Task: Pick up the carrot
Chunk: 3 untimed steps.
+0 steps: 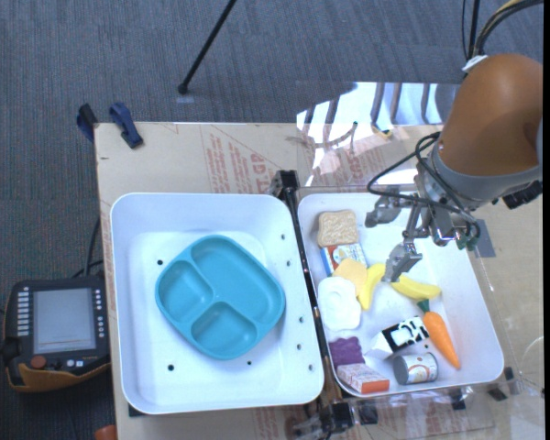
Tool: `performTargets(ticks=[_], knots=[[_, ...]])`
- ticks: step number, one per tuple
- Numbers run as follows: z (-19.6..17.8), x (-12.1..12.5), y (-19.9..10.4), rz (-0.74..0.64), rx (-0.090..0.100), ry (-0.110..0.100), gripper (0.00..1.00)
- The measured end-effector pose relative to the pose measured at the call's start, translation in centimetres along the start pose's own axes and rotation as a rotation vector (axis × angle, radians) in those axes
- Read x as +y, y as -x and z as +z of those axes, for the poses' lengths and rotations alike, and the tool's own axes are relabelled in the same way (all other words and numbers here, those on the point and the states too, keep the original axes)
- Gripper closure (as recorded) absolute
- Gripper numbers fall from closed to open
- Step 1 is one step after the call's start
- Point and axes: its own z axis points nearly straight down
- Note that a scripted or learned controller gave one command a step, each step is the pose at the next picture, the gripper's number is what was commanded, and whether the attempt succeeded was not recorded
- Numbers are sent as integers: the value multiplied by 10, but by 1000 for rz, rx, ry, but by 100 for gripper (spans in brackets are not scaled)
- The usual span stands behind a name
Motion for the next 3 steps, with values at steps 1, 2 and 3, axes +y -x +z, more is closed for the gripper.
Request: performTargets(ticks=[1, 2, 3], knots=[[131, -63, -11, 63, 14, 2, 0], [150, -128, -84, 49, -35, -6, 0], [142, -126, -86, 44, -23, -2, 100]])
